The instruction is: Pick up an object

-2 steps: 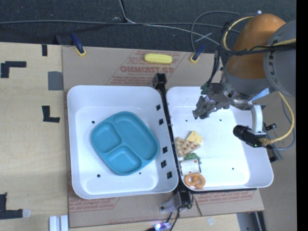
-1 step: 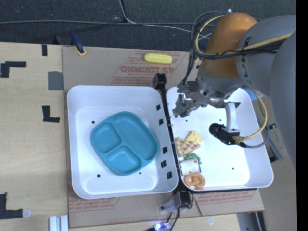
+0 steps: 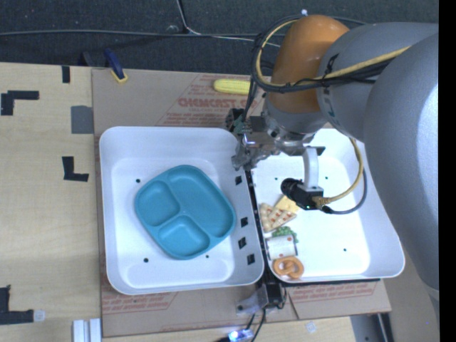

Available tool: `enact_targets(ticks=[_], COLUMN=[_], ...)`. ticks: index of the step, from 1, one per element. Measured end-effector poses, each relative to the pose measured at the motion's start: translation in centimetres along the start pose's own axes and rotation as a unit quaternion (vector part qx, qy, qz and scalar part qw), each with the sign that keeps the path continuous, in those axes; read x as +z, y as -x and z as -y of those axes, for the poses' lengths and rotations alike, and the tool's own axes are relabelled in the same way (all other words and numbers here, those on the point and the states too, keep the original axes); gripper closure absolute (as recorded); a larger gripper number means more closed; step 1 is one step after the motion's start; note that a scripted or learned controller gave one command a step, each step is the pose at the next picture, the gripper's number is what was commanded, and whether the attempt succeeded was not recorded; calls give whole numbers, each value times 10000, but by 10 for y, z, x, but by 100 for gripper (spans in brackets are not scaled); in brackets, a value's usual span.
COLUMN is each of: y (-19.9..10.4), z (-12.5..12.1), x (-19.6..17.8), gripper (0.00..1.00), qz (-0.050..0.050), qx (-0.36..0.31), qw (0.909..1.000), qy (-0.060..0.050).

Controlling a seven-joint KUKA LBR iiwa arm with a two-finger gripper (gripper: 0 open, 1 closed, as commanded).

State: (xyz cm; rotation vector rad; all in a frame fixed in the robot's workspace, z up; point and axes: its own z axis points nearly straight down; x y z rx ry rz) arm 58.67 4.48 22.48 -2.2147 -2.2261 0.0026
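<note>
- Pale wooden bench top [image 3: 43, 226] with black tape marks carries a brown cardboard sheet [image 3: 178, 100], and two shallow white bins sit side by side on it.
- At 12 o'clock beyond the bins, a long yellow banana-like object [image 3: 231, 86] lies on the cardboard.
- Left white bin [image 3: 117, 219] holds a single thing: a teal-blue plastic plate with three compartments [image 3: 184, 211], lying flat near the bin's middle and turned a little askew.
- Right white bin [image 3: 345, 223] has a cluster of small objects along its 9 o'clock side, close to the wall it shares with the left bin.
- In that cluster, a tan lattice-patterned cracker [image 3: 270, 216] touches a yellow wedge-shaped piece [image 3: 287, 204] lying at its 1 o'clock.
- Just toward 6 o'clock from those, a small green leafy bit [image 3: 283, 231] rests against a small white card-like piece [image 3: 281, 246].
- A brown pretzel-shaped ring [image 3: 288, 267] lies at the bin's 7 o'clock corner, just below the white piece.
- Grey arm with its orange band enters from 3 o'clock and bends down over the right bin's 11 o'clock corner.
- Metal gripper [image 3: 245, 154] hangs over the dividing wall between the bins, near their 12 o'clock end, apart from the plate and from the cluster of small things.
- How wide the gripper is spread cannot be told from this angle, and nothing can be seen in its grasp.
</note>
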Motion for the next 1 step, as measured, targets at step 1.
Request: enact_targets(ticks=[1], y=[-56], z=[-23], x=[8], gripper=[100], qz=[4], qx=[-3], qw=[10000], qy=[9])
